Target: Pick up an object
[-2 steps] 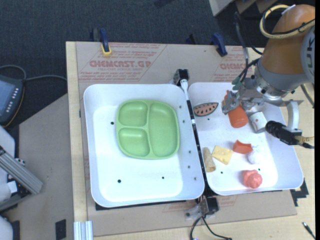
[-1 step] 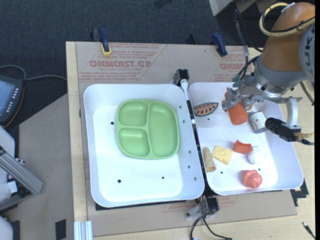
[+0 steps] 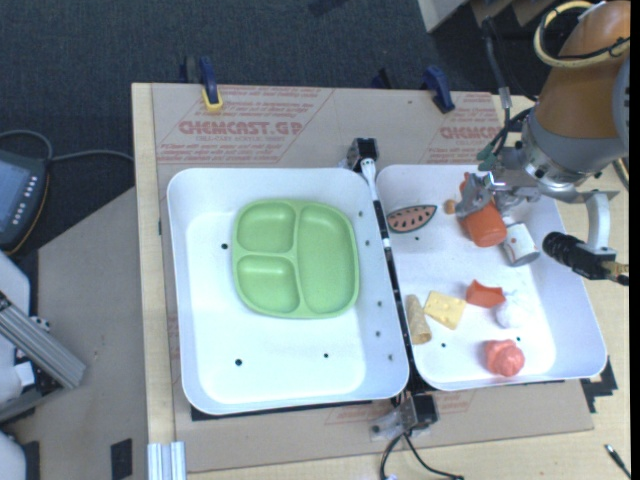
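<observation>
My gripper (image 3: 487, 200) hangs over the far part of the right bin (image 3: 560, 368), reaching in from the upper right. An orange rounded object (image 3: 486, 227) lies directly under and against the gripper's tip, partly covered by it. A small grey-white block (image 3: 518, 245) sits just right of the orange object. Further objects lie in the same bin: a watermelon slice (image 3: 411, 218) to the left, a yellow wedge (image 3: 445, 309), a tan cylinder (image 3: 415, 320), a small red piece (image 3: 485, 293), a small white piece (image 3: 505, 315) and a red-pink lump (image 3: 503, 357) near the front.
The left bin (image 3: 200, 348) holds a green divided plate (image 3: 297, 258). A black divider (image 3: 385, 258) runs between the bins. A black cylinder with a cable (image 3: 575, 253) juts over the right bin's right edge. The grey arm (image 3: 575, 118) looms over the far right corner.
</observation>
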`<state>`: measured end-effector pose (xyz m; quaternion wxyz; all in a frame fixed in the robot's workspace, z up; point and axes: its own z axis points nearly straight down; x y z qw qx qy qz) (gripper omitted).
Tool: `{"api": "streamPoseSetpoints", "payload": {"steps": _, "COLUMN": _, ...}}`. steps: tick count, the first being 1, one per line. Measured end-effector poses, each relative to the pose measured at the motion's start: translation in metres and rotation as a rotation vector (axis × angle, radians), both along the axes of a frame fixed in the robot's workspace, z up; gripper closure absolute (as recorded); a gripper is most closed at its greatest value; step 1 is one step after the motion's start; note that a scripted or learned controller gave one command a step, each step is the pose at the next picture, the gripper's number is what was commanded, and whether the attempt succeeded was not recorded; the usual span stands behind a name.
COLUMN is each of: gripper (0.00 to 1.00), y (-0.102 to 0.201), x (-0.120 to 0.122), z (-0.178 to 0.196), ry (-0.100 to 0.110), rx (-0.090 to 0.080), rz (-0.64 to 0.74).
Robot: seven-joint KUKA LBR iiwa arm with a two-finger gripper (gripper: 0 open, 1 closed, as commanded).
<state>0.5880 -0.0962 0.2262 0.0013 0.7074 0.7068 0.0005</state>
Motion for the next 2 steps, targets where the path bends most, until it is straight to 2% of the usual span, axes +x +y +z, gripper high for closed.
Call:
{"api": "streamPoseSetpoints", "payload": {"steps": 1, "gripper": 1.0, "y": 0.001, "x": -0.001, "z": -0.005, "ry": 0.004, "rx": 0.001, "rz": 0.0}}
{"api": "streamPoseSetpoints", "payload": {"steps": 2, "gripper": 1.0, "y": 0.015, "x": -0.015, "z": 0.002, "ry": 0.005, "rx": 0.003, "rz": 0.003}}
